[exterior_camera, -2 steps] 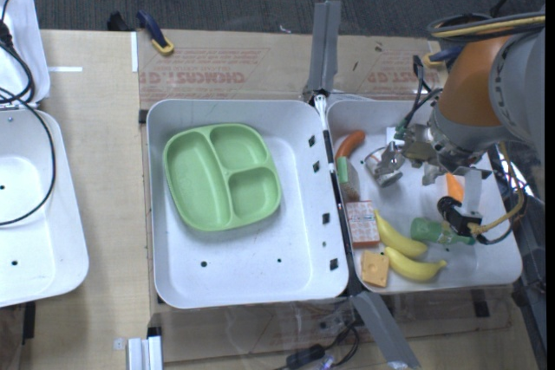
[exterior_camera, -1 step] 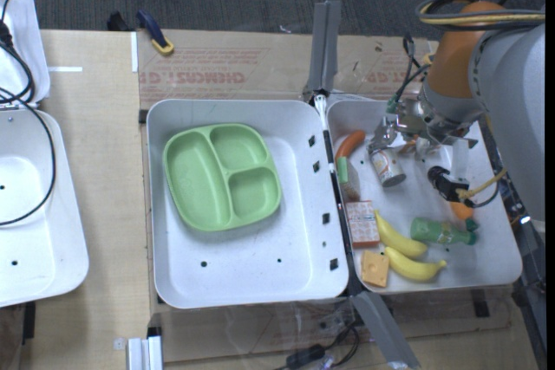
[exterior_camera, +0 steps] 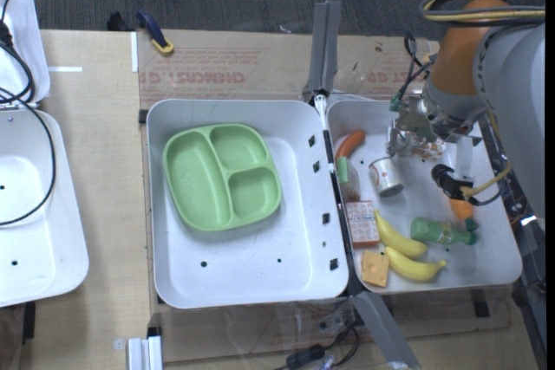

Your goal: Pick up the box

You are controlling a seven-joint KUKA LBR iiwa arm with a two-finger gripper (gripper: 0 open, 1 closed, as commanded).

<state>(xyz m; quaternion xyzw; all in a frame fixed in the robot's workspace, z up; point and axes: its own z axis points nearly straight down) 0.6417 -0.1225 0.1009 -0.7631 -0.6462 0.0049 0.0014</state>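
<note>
- The arm [exterior_camera: 486, 56] enters at the upper right of the frame, its smooth grey casing rounded and bulky, with a glossy orange band above the wrist.
- The gripper [exterior_camera: 408, 139] hangs over the upper part of the right bin [exterior_camera: 494, 269], a cluttered metal head with cables; I cannot tell how its pincer stands.
- The box [exterior_camera: 362, 221], a small flat carton with a reddish printed face, lies along the right bin's left wall, lower left of the gripper and apart from it.
- A short shiny metal can [exterior_camera: 386, 176] lies tilted just below the gripper.
- An orange carrot-shaped piece [exterior_camera: 350, 143] lies above a slim bottle-like item [exterior_camera: 348, 178] by the left wall.
- Two curved, smooth yellow bananas [exterior_camera: 403, 249] rest just right of the box; a tan porous wedge [exterior_camera: 375, 268] sits below it.
- A green plastic bottle [exterior_camera: 442, 230] lies on its side at the right, beneath a small orange piece [exterior_camera: 460, 207].
- The left bin [exterior_camera: 173, 273], glossy white with rounded corners, holds a matte green three-compartment plate [exterior_camera: 223, 176].
- Brown cardboard [exterior_camera: 225, 65] with red printing lies behind the bins.
</note>
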